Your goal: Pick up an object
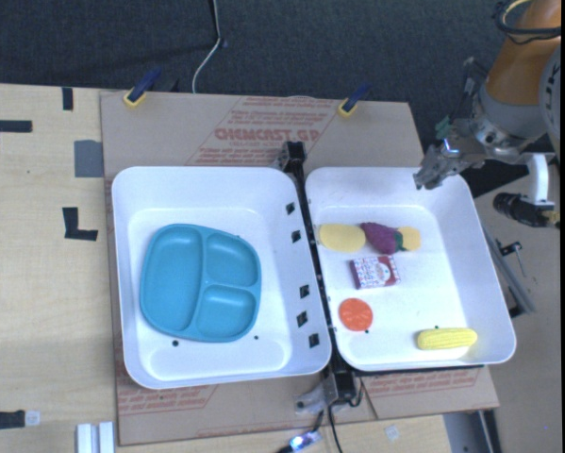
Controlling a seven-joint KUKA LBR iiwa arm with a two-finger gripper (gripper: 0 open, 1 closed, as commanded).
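Observation:
The right bin holds a yellow oval toy, a purple eggplant-like toy with a small yellow piece beside it, a red and white packet, an orange disc and a yellow corn cob. My gripper hangs over the far right corner of that bin, apart from all the toys, with nothing seen between its fingers.
The left bin carries a blue divided plate. Black clips run down the seam between the bins. Both bins rest on a cardboard sheet with clamps at its far edge.

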